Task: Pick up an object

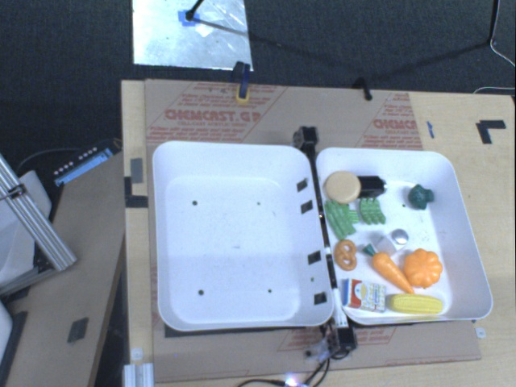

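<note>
The right bin [459, 208] holds several toy foods. A tan round bun [343, 187] lies at its back left beside a black block [371, 186]. Green pea pods [340, 218] and a green ridged piece [371, 210] sit below them. A dark green broccoli piece [419, 196] is at the back right. A small grey cup [398, 237], a pretzel [346, 254], a carrot [390, 272] and an orange pumpkin [422, 268] fill the middle. A small printed carton [364, 295] and a corn cob [415, 303] lie along the front.
The left bin [234, 232] sits beside the right one, joined by black clips [310, 208]. Both rest on a cardboard-covered bench [201, 111]. A shiny metal sheet [192, 21] lies on the dark floor behind. Aluminium framing [32, 224] stands at far left.
</note>
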`<action>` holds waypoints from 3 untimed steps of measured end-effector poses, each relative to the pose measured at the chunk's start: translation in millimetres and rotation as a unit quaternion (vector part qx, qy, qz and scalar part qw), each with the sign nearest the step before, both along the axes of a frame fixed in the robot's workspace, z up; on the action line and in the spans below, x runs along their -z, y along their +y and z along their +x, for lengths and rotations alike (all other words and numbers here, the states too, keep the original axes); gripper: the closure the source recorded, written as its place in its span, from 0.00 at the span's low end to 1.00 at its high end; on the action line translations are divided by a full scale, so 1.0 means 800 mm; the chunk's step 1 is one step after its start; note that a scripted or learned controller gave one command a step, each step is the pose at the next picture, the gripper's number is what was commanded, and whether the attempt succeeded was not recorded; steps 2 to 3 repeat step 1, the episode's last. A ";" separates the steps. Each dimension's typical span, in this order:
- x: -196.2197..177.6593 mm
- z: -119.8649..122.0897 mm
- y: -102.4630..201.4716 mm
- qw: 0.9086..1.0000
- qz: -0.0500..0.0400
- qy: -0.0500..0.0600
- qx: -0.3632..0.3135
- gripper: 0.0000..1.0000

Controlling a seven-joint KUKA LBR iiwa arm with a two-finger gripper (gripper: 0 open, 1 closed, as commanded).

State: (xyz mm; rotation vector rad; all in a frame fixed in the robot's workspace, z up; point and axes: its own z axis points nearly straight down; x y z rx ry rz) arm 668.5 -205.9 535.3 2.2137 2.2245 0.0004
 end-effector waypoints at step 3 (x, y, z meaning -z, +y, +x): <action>0.000 0.000 0.000 1.000 0.000 0.000 0.000 1.00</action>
